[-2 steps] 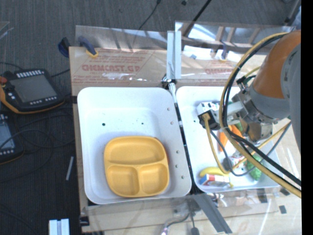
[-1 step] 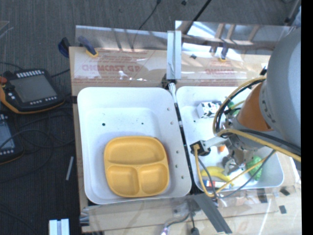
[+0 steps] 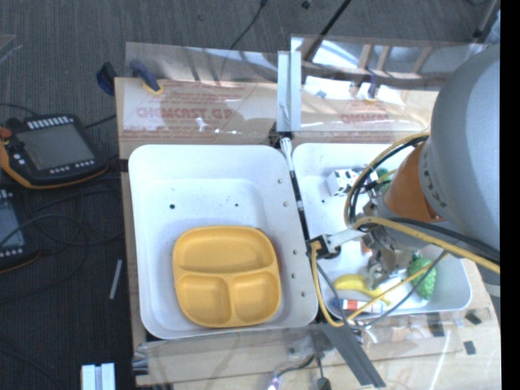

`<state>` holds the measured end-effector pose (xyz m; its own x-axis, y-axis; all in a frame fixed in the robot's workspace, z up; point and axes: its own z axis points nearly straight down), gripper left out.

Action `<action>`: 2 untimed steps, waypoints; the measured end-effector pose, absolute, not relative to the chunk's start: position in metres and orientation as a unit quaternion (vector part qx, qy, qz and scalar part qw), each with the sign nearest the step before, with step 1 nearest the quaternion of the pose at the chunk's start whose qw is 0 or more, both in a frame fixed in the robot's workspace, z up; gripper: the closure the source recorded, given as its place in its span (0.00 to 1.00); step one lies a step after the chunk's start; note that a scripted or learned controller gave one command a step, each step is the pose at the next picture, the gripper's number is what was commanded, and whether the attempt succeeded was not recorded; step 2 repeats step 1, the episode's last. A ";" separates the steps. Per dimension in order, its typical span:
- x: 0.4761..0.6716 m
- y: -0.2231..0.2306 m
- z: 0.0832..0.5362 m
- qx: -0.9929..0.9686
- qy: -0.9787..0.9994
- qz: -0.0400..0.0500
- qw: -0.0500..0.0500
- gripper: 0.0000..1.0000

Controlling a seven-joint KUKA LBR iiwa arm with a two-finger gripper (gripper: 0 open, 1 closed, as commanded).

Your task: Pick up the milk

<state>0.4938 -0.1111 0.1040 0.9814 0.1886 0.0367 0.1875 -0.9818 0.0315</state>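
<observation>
Far left, off bench: teach pendant point(image 3: 49, 149), dark screen, orange trim, on dark carpet. Left bin point(image 3: 203, 185): smooth white plastic, rounded corners; holds yellow 3-compartment plate point(image 3: 227, 275), matte, near front. Right bin point(image 3: 313, 177): white milk carton point(image 3: 343, 180) w/ print near back wall, partly behind cables point(image 3: 361, 197). Banana point(image 3: 351, 283) and green item point(image 3: 426, 278) toward front. Gripper point(image 3: 383, 260) low over right bin amid wiring; grip state can't tell. Grey arm point(image 3: 475, 149) covers bin's right side.

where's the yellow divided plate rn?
The yellow divided plate lies in the left bin, toward its near edge, by the wall shared with the right bin, where the gripper works.
</observation>
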 end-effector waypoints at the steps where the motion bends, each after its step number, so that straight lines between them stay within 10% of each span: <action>1: 0.574 -0.107 0.091 0.995 0.100 0.005 0.004 0.00; 2: 0.574 -0.107 0.091 0.995 0.100 0.005 0.004 0.00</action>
